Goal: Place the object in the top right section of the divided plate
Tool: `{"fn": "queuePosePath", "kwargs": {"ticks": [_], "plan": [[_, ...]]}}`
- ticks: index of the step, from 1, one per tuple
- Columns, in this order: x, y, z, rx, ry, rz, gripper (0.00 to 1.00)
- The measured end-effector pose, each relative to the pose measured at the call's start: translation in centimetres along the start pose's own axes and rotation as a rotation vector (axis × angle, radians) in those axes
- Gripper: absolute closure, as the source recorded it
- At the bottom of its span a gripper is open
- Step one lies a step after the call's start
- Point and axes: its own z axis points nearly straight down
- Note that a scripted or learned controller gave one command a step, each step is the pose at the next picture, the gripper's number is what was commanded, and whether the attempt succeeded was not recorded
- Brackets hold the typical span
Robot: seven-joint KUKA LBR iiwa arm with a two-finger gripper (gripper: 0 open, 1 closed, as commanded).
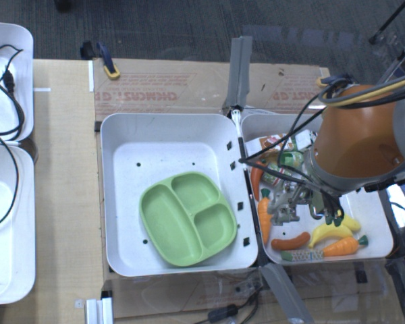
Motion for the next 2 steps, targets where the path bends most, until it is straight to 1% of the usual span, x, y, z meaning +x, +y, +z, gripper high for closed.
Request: {"fn": "queuePosePath", "kwargs": {"ticks": [1, 2], "plan": [[0.2, 6.3, -20.5, 0.000, -0.004, -0.071, 1.00], [-12.6, 8.8, -24.5, 0.000, -0.003, 0.040, 1.00]]}}
